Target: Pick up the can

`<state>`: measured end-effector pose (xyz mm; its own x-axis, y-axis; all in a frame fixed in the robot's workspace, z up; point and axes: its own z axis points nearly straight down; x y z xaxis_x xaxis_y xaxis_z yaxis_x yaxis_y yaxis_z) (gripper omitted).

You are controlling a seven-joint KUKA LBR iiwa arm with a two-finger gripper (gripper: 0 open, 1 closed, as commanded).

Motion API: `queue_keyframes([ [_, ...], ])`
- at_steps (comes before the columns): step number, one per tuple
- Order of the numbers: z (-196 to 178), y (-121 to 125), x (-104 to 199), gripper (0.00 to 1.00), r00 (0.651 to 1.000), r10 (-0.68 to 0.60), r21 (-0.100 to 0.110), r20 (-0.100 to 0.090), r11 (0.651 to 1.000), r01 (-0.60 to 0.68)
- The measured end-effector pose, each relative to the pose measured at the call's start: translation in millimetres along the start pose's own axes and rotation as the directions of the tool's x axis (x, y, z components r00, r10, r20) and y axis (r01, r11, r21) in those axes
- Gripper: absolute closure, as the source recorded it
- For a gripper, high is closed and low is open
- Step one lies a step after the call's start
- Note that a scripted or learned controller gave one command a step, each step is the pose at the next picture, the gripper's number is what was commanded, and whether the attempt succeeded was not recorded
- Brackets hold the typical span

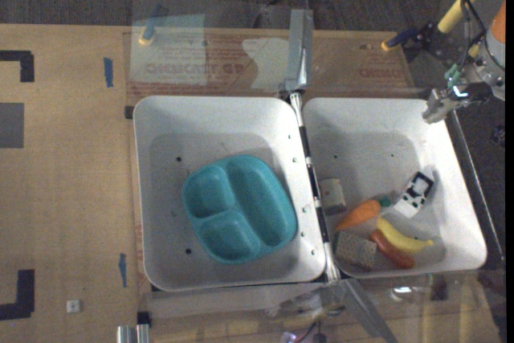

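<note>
**Colleague:** Where is the claw on your screen?

**Me:** I see the claw (440, 104) at the far right corner of the right bin (377, 107), about over its rim. The arm (491, 75) comes in from the right edge above it. Whether the claw is apart or together, I cannot tell from this slant; it is small and blurred.

**Colleague:** And the can?

**Me:** I take the can (416, 192) to be the small black-and-white piece, though I can't be sure at this size. It lies tilted on the floor of the right bin, towards its right wall, well apart from the claw. Just near and left of it are a carrot (359, 214), a banana (401, 237) and a red-orange piece (392, 251) touching the banana's near side.

**Colleague:** Anything else in there?

**Me:** A speckled grey block (356, 251) at the near left, and a little grey cube (332, 193) by the left wall. The left bin (161, 124) holds a teal divided plate (238, 207), lying flat. Both bins sit side by side on the bench (64, 197).
</note>
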<state>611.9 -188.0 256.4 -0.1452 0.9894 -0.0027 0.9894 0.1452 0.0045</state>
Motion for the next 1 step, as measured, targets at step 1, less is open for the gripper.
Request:
queue_keyframes([
  [1, -40.2, -88.3, 14.5, 1.00, 0.966, -0.257, 0.002, -0.002, 0.966, 0.257],
])
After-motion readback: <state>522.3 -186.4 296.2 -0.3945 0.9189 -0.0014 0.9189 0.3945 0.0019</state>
